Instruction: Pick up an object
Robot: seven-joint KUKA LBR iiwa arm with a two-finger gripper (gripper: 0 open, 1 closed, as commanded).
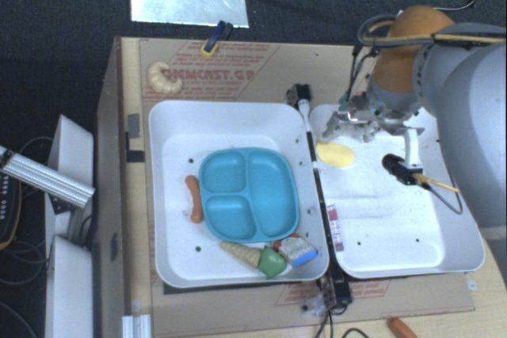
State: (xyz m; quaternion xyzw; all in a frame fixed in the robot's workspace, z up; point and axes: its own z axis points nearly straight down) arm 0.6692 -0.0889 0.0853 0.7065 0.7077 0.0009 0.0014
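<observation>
- We locate the gripper [345,127] in the upper left corner of the right bin [444,249], right of frame centre, with the grey arm [467,91] reaching in from the right edge
- We cannot tell from this view whether the jaws stand wide or narrow
- We find a flat yellow object [336,154] lying on the right bin floor, just below the gripper in the frame and close to the wall shared with the left bin [166,170]; we cannot tell whether the gripper touches it
- In the left bin we note a blue divided plate [247,194] at the centre and an orange sausage [195,198] just beside its left edge
- Along the plate's lower edge we note a cone [242,252], a green piece [272,263] and a blue-and-white packet [299,251]
- We note a pale curled object [162,77] on the cardboard [238,67] above the left bin
</observation>
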